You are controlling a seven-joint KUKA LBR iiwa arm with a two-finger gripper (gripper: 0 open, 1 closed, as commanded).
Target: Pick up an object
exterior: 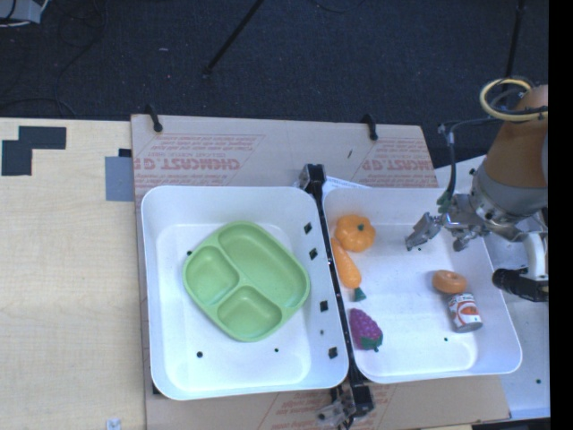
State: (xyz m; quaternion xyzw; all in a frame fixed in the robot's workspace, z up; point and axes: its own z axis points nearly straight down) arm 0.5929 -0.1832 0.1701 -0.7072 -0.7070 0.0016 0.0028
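The single camera looks down at a slant on a pale wooden table (63,285) carrying two shallow white plastic bins side by side on a sheet of brown cardboard (233,155).

The left bin (161,240) holds one thing: a light green plastic tray with three compartments (246,280), lying flat near the bin's middle.

The right bin (403,365) holds the small items. Along its left wall sit a small orange toy pumpkin (354,233) at the far end, an orange toy carrot (347,269) just nearer and touching or almost touching the pumpkin, and a purple toy bunch of grapes (365,329) nearest the camera. Toward the right side lie a small round orange toy (449,282) and, just beside it on the near side, a little tin can with a red and white label (464,312).

The grey arm with its orange band (519,150) reaches in from the right, and its metal gripper (445,227) hangs over the far right part of the right bin. The jaws appear spread apart and grasp nothing; bare bin floor shows beneath them.

Judged from this, the task is in its approach step: no object has been picked yet. The closest candidates are the round orange toy and the can, both a little nearer the camera than the gripper. The next move would call for shifting over one of them, descending, and closing around it without knocking its neighbour.
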